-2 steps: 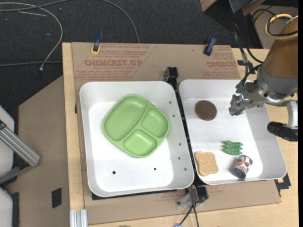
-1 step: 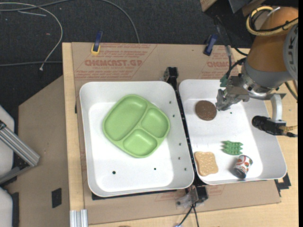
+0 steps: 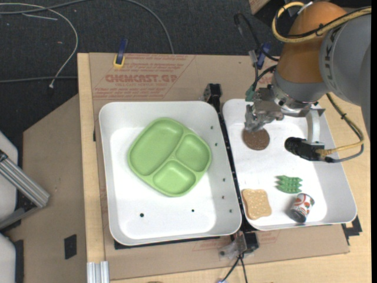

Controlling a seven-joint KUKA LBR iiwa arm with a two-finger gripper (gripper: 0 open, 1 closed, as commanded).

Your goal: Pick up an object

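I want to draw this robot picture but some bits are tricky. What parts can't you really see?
- Gripper: the wrist above blocks its fingers in the camera view, so open or shut is unclear.
- Brown round thing: its top edge is tucked under the gripper; touching or not is unclear.
- Small can: too small to read its label.
- Arm: cut off by the top and right edges.

Left bin (image 3: 112,158): holds the tray (image 3: 169,156), set near its centre.
Right bin (image 3: 336,184): just beside the left bin, on the tabletop (image 3: 94,99).
Disc (image 3: 256,139): rear left of the right bin, directly under the end effector (image 3: 257,124).
Toast (image 3: 257,203): front left corner of the right bin.
Pods (image 3: 288,184): right of the toast, behind the can (image 3: 301,207).
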